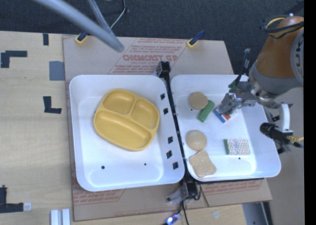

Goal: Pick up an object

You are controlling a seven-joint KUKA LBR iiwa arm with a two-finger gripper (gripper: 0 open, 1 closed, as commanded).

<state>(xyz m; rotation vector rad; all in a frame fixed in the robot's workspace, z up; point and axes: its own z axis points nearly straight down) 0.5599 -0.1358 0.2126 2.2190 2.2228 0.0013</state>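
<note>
Two bins sit side by side on the worktop [29,120], touching along a shared divider. The left bin [81,169] holds a compartment plate [127,118] near its middle. In the right bin [264,167], a round cookie [198,100] lies near the far left corner with a small block [206,111] just beside it. Another round cookie [196,140] lies nearer, and a slice of toast [202,163] sits at the near left corner. A small packet [236,146] lies toward the near right. The claw [227,110] reaches in over the far right part.
</note>
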